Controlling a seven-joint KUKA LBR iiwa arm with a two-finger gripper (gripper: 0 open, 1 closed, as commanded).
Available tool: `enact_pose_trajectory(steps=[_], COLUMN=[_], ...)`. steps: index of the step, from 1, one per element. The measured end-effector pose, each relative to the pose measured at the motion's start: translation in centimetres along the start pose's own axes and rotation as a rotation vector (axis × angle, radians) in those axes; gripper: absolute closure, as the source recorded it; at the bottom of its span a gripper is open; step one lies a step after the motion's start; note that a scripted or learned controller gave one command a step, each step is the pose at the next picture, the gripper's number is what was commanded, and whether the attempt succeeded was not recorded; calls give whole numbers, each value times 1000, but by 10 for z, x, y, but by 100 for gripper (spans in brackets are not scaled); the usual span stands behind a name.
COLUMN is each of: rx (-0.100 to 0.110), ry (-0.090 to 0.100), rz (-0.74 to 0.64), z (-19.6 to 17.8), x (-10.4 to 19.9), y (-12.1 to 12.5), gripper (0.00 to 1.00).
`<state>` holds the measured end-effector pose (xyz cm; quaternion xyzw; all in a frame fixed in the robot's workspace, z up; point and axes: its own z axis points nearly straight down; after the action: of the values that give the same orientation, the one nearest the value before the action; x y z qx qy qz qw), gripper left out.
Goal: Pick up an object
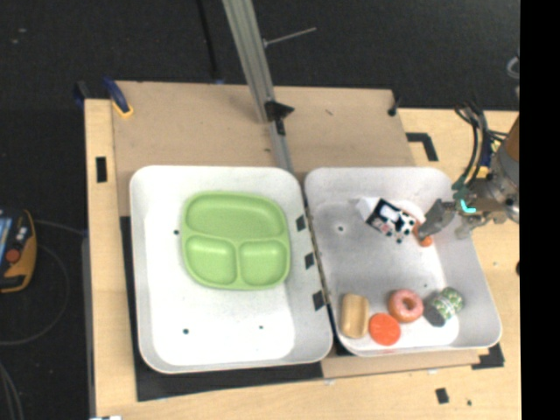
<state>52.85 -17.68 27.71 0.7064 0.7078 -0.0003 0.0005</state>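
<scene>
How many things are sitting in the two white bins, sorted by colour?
Green: 2, the divided plate in the left bin and a small green and grey item
Orange: 1, a round piece
Pink: 1, a doughnut
Tan: 1, a bread roll
Black and white: 1, a small toy
Total: 6

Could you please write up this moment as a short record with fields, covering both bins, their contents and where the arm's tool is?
left bin: holds a green divided plate
right bin: holds all the loose objects
upper area: black and white item
front edge, left to right: tan bread roll, orange ball, pink donut, green and grey object
tool: over the right bin's right side, beside the black and white item; a small orange thing at its tip
grasp: cannot tell
</scene>
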Motion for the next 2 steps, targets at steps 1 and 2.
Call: enact_pose_trajectory(steps=[1,2], rx=[-1,2], ry=[0,0], rz=[0,2], z=[-1,43], x=[0,1], y=[0,7], gripper=[0,0])
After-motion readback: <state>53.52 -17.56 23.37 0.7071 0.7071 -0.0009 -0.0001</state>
